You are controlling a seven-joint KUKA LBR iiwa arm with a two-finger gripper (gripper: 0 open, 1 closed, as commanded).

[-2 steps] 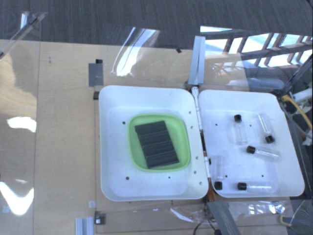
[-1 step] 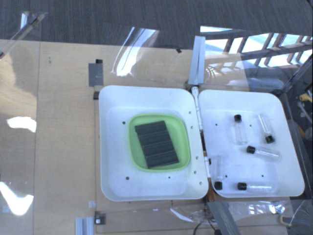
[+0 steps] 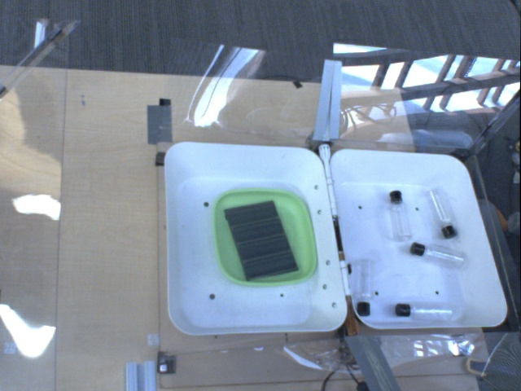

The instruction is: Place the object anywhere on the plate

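Note:
A light green square plate (image 3: 222, 243) lies in the middle of the left white bin (image 3: 183, 300). On the plate rests a dark grey ribbed rectangular block (image 3: 260, 240), lying flat and turned slightly off square. It covers most of the plate's inner area. Several small clear vials with black caps lie scattered in the right white bin (image 3: 480, 300): one (image 3: 398, 217) near the top middle, one (image 3: 442, 210) at the upper right, and one (image 3: 440, 254) in the centre. The other vials lie along the front wall.
A metal divider post (image 3: 329, 96) stands behind the seam between the two bins. The bins sit on a light wooden bench (image 3: 98, 218) under a reflective clear sheet. A small grey bracket (image 3: 159, 122) lies behind the left bin.

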